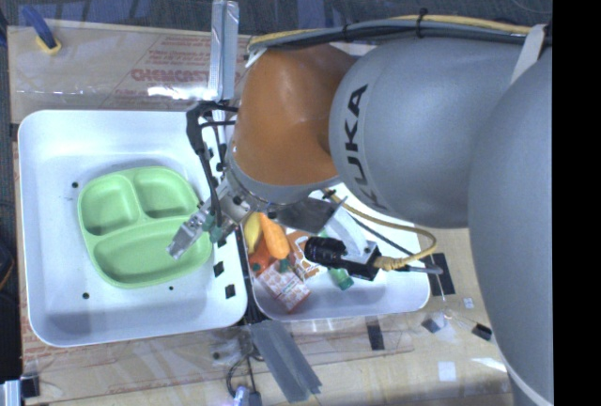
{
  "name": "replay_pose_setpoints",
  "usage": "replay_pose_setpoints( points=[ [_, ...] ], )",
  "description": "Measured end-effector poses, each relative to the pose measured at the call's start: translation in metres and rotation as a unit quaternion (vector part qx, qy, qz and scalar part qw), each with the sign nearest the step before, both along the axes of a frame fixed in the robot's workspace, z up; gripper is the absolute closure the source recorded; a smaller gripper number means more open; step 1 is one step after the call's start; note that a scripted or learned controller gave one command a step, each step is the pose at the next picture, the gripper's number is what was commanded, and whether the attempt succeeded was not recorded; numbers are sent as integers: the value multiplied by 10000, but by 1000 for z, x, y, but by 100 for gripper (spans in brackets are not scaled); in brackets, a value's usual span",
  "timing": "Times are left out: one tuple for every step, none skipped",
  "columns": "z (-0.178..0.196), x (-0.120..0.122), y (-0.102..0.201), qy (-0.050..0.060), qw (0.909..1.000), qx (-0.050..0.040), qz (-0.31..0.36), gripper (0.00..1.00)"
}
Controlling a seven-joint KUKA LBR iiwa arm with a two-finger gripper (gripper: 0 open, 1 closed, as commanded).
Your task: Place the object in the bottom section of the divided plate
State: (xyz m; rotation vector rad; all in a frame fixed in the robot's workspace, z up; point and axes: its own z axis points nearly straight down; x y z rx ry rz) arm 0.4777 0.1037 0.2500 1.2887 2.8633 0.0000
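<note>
End effector [191, 237] of mine hovers at the divided plate's [141, 224] right rim, over its bottom section; grip state unclear.

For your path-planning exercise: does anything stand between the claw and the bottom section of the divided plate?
Nothing visible does. The claw already hangs over the right edge of the green divided plate, right at its large bottom section.
</note>
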Motion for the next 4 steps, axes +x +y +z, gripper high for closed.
replay_pose_setpoints(
  points=[
    [10,1,0,-4,10000,-1,23,100],
    [10,1,0,-4,10000,-1,24,0],
    [20,2,1,-12,10000,-2,48,100],
    [20,2,1,-12,10000,-2,49,0]
  ],
)
